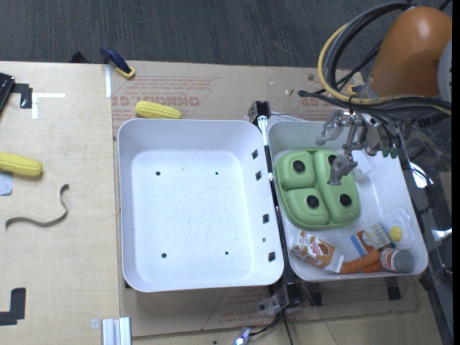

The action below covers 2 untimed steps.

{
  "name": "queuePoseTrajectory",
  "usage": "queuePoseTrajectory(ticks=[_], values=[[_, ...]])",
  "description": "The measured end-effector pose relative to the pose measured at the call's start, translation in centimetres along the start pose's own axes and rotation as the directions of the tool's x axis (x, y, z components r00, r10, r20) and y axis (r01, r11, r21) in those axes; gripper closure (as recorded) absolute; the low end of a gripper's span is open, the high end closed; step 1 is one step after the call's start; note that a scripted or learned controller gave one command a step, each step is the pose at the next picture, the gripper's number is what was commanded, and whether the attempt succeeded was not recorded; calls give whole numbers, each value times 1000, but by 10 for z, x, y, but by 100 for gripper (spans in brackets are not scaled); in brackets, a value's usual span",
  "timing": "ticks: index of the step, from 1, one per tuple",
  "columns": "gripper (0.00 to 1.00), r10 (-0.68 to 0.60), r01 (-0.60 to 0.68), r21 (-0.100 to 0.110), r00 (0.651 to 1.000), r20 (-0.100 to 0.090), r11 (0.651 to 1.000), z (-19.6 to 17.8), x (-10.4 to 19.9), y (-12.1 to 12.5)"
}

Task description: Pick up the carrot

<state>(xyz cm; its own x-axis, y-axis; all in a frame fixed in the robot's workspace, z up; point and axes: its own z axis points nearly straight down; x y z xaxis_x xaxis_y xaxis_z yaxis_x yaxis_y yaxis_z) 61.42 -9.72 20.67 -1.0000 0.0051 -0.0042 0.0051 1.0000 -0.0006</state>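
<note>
The carrot is orange and lies along the front wall of the right bin, between a printed packet and a clear bottle. My gripper hangs over the upper right lobe of a green four-lobed toy in the same bin. It is well behind the carrot, with nothing visibly in it. The grey arm with its orange band comes in from the upper right.
A printed packet, a clear bottle and a small wrapper with a yellow cap crowd the carrot. The left bin adjoins. Two corn cobs and a blue-yellow clip lie on the bench.
</note>
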Motion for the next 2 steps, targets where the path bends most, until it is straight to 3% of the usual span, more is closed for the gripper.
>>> queuePoseTrajectory(ticks=[1, 2], values=[[0, 48, -48, -1, 999, -3, 999, 15, 93, 78], [0, -160, 160, -2, 987, -4, 987, 15, 130, 130]])
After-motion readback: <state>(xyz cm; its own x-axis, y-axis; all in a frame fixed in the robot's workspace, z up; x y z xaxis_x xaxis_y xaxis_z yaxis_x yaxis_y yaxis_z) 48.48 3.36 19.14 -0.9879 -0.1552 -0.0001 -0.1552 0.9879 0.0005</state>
